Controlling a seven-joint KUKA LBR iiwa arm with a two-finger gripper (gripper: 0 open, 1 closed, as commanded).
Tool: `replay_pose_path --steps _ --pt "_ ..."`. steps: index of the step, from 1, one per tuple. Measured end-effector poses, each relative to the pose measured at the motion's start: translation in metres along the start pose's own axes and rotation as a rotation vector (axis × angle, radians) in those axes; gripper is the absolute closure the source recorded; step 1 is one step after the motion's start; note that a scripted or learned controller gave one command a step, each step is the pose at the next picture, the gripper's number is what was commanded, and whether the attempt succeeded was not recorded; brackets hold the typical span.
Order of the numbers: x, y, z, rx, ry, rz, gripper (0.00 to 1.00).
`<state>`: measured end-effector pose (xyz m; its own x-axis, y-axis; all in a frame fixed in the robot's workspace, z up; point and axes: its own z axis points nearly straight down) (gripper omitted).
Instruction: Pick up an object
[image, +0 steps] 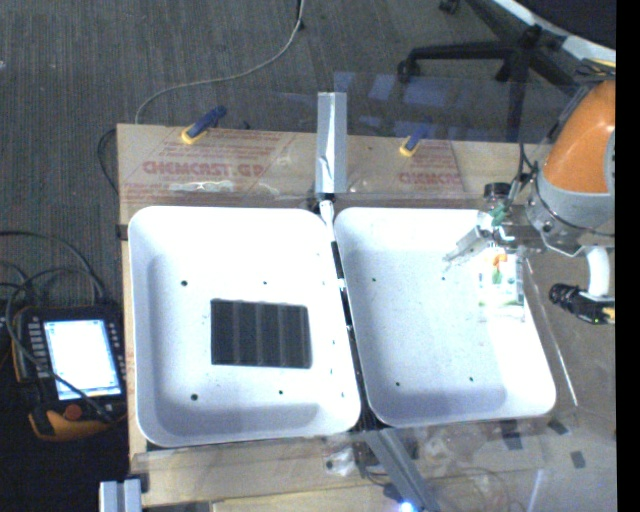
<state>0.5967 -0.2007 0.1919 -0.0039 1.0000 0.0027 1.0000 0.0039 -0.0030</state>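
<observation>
Right now gripper (478, 240) fingers are spreading open w/ nothing between them, hanging over right bin (400, 390) near its far right rim. Dark ribbed block (260, 333) is lying flat in left bin (160, 400), well apart.

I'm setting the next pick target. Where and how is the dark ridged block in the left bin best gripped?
The dark ridged block lies flat mid-floor in the left bin, well clear of the walls. Probably come straight down and pinch across its shorter, near-to-far span; the long edges look straight and parallel.
</observation>
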Motion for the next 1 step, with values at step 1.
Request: replay_pose_path --steps 1 --pt "-0.0235 0.0283 0.0000 0.000 -0.009 -0.108 0.00"
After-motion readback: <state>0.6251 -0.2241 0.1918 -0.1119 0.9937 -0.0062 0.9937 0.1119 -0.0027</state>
